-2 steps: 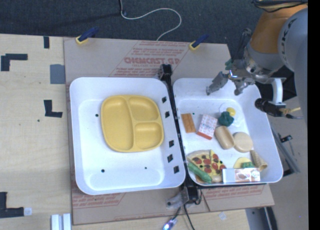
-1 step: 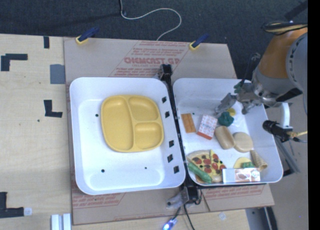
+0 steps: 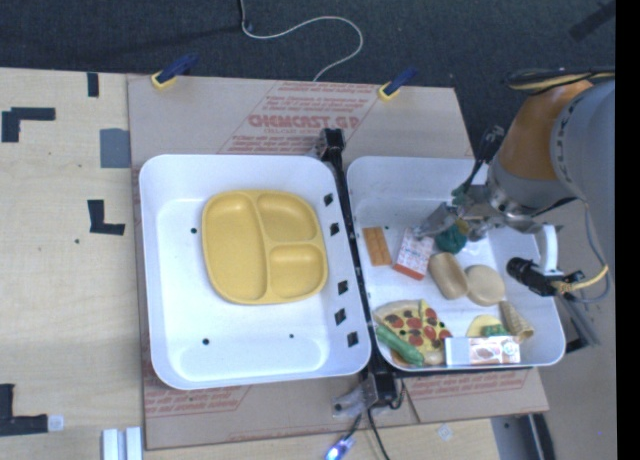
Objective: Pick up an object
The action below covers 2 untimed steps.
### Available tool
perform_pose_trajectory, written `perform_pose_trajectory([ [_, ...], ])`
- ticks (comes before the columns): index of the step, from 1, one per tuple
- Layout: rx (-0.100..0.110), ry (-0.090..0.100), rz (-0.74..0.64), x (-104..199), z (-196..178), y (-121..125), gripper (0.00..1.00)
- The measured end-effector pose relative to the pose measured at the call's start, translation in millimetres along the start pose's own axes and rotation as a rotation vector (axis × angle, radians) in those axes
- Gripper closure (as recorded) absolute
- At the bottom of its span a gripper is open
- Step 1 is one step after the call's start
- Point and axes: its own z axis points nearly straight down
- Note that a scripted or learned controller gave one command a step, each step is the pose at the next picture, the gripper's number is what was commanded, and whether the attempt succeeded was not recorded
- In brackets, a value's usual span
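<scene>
My gripper (image 3: 441, 225) is low in the right bin (image 3: 400, 180), near its middle, with the arm coming in from the right. A small teal object (image 3: 454, 241) lies right under the gripper's tip, touching or nearly touching it; I cannot tell whether it is held. Just left of the gripper lie a white and red packet (image 3: 410, 256) and an orange wafer (image 3: 375, 246). Two tan rolls (image 3: 447, 275) (image 3: 485, 284) sit just below it.
Along the right bin's front lie a toy pizza slice (image 3: 412, 324), a green vegetable (image 3: 400, 346), a white box (image 3: 483, 350) and a brown cylinder (image 3: 516, 321). The left bin (image 3: 175, 278) holds a yellow divided plate (image 3: 265, 246). A black divider (image 3: 342, 238) separates the bins.
</scene>
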Motion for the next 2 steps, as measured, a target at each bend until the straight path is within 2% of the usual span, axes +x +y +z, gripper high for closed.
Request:
perform_pose_trajectory([
  [1,-0.006,0.002,-0.002,1.8,-13.4,2.4,1.00],
  [2,0.001,0.005,-0.009,83.7,-63.8,15.6,1.00],
])
